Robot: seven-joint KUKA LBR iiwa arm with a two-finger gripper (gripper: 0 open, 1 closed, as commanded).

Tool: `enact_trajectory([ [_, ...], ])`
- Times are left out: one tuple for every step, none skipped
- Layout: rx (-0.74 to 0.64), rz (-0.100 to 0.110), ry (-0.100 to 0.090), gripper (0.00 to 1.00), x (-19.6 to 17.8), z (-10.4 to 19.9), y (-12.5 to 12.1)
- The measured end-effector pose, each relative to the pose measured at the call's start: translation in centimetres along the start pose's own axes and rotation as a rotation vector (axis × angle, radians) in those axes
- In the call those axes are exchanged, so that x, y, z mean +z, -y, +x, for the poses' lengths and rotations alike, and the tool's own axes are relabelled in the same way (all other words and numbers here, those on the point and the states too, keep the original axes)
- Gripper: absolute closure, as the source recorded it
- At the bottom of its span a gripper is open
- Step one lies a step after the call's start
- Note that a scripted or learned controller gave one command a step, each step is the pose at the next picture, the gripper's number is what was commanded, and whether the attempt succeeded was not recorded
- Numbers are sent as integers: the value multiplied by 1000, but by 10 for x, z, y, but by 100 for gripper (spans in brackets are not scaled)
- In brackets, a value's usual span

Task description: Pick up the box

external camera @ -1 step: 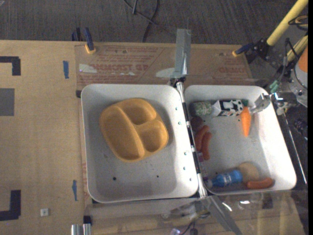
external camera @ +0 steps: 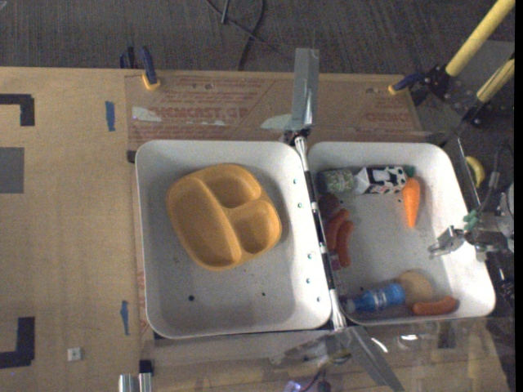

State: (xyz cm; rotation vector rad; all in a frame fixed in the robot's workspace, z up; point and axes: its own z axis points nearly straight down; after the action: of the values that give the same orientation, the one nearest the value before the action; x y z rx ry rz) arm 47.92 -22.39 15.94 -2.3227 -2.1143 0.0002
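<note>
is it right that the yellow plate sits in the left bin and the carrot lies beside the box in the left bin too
Not quite. The camera view shows the carrot beside the box in the right bin, not the left. The rest holds: the yellow plate sits in the left bin.

camera: single, fixed above bench (external camera: 73, 219) | faces down at a slant | frames both bins (external camera: 163, 300)

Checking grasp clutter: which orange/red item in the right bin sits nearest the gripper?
The carrot, lying against the bin's back right; the gripper is just right of it. The sausages by the divider and the one at the front lie farther off.
</note>
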Motion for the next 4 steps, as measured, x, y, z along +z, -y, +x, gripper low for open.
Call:
enact_trajectory([
  [148,-2,1,0,-97,11,0],
  [243,-2,2,0,-262,12,-17],
  [238,-4,4,100,-273,14,-19],
  [237,-4,4,0,-272,14,-19],
])
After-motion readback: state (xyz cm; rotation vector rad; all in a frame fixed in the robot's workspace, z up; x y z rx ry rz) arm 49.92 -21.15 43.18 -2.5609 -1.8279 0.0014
